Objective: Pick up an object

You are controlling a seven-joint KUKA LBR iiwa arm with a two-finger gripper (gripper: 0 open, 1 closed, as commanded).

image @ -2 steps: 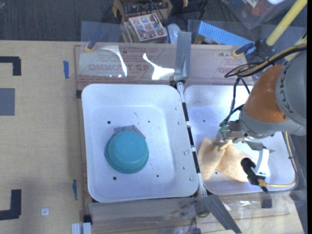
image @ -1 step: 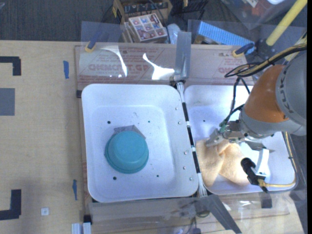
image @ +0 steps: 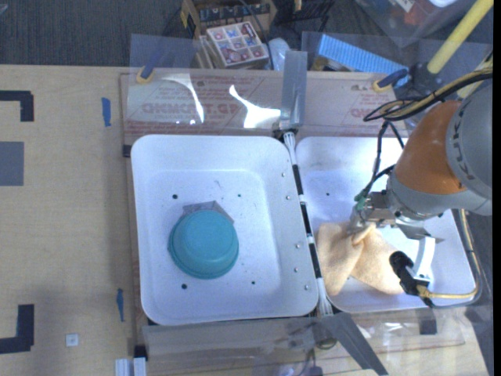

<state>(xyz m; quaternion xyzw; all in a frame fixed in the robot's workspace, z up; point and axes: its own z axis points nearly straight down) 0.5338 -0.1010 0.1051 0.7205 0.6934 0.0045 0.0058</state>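
Nearest me, a tan cloth (image: 356,261) fills the right bin's (image: 329,159) front-left corner. I see the gripper (image: 362,227) pinching its raised fold. A teal bowl (image: 203,244) sits upside down in the left bin (image: 156,159).

Bench (image: 55,233) bears 2 seemingly adjoining bins (image: 149,163)

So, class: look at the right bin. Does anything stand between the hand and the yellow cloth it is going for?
Nothing visible does. The hand is right at the top edge of the cloth in the right bin, with no other thing between them. The blue bowl sits apart in the left bin.
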